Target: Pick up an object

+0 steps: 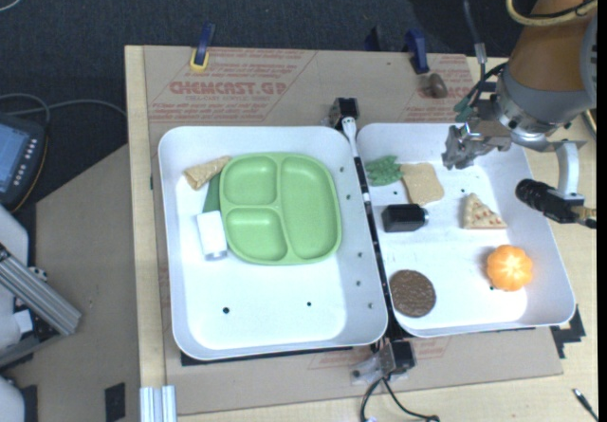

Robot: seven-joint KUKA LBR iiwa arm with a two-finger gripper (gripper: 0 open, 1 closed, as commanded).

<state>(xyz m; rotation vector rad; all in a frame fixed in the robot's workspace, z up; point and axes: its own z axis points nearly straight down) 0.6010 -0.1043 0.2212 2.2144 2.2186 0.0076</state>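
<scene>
The arm (555, 41) runs off the right and top edges, so its upper length is cut away. The pincer (458, 150) is small and dark against the bin, and whether its fingers are parted cannot be told. The green plate (280, 207) covers part of the tan cracker (203, 172) and the edge of the white block (211, 233) beside it. The green leafy piece (383, 169) is too blurred to name. A dark screen (17, 159) is cut by the left edge, and a metal rail (33, 297) leaves at the lower left. Cables (398, 392) below the surface run off the bottom edge.
</scene>
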